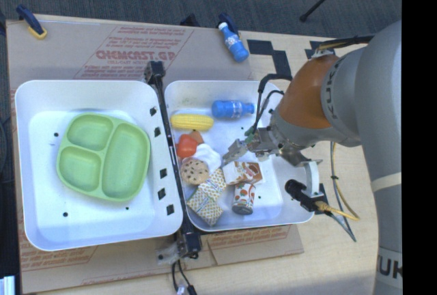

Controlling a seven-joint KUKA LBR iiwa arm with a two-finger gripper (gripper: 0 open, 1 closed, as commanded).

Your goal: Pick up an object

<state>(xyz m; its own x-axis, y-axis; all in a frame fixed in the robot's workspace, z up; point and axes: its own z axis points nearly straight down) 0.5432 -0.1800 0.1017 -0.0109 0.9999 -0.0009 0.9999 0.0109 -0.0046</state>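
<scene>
The gripper point(237, 149) is hung just above the small carton point(244, 173), beside the cookie point(194, 170), presumably for picking; finger state cannot be told.

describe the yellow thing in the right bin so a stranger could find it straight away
Look in the right bin, at its far left part beside the divider. The corn cob lies there lengthwise, left of the blue bottle and above the red item. It is the bin's one yellow thing.

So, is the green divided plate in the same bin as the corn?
No, the green divided plate lies in the left bin, while the corn lies in the right bin.
</scene>
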